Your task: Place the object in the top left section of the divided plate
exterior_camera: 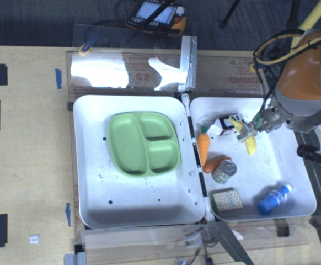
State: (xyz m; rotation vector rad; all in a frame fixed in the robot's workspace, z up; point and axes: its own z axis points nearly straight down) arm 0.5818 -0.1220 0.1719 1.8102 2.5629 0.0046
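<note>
Yellow banana-shaped toy is hanging between the pincer fingers, gripped; green divided plastic plate is lying well left of it.

The grey arm, orange band above its wrist, reaches in from the right, its gripper lowered, fingers obscured.

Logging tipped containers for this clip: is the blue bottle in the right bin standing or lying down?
Lying down. The blue bottle rests on its side on the right bin's floor, cap end toward the upper right.
</note>
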